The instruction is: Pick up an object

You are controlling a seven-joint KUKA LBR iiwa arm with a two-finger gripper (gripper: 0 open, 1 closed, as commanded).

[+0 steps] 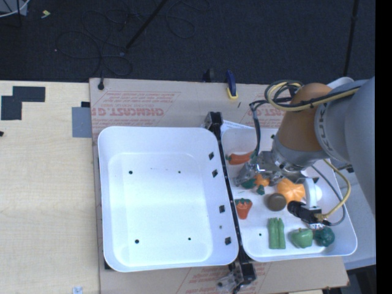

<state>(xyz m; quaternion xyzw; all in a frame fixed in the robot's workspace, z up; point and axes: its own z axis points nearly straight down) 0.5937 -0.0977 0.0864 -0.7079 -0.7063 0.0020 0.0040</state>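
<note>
Several toys crowd the right bin (343, 250), and the pincer (260, 175) sits low among them; its state I cannot tell. An orange piece (263, 180) lies right at it, so a neighbour could jam or slip.

- A robotics lab: left of the gripper (260, 175), two white bins (122, 141) sit on a cardboard sheet (138, 106).
- Behind it, loose cables (147, 17) cross dark flooring.
</note>
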